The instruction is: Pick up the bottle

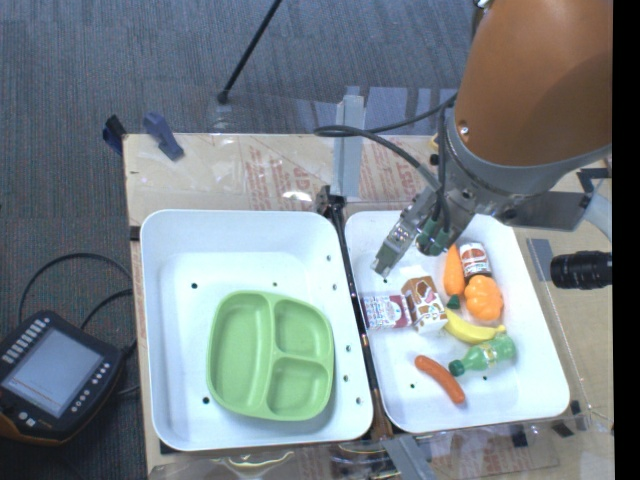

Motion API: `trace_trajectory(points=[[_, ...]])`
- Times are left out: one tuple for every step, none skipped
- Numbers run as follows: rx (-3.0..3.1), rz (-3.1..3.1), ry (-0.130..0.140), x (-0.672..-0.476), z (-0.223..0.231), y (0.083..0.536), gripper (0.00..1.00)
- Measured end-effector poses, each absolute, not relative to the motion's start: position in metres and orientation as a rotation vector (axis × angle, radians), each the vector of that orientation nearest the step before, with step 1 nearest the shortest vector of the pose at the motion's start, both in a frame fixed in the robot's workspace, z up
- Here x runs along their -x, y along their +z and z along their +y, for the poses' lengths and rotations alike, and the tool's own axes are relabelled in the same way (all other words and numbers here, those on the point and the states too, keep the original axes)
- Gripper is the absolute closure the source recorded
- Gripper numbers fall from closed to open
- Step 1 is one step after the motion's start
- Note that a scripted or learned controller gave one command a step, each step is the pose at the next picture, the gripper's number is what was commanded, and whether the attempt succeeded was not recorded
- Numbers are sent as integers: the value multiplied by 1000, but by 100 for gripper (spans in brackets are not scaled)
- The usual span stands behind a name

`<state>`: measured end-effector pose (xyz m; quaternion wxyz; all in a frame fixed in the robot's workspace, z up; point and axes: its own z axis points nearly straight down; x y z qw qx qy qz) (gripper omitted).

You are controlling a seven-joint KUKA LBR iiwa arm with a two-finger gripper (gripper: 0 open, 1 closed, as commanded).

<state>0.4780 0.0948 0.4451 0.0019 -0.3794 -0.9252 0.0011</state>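
The bottle (487, 355) is small and green with a yellow label. It lies on its side near the front of the right bin (530, 393), its cap pointing left. My gripper (412, 245) hangs over the back left part of that bin, well behind and to the left of the bottle. It is open, with nothing between its fingers (387, 255).
Around the bottle lie a banana (470, 329), an orange fruit (484, 298), a carrot (454, 269), a can (475, 259), a sausage (440, 378) and two small cartons (425, 304) (385, 311). A green divided plate (270, 356) sits in the left bin (170, 268).
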Motion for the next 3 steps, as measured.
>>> trace_trajectory(points=[[735,-3052,2,-477,159,436,100],[597,-3084,0,-487,170,437,100],[96,-3140,-2,-476,241,437,100]])
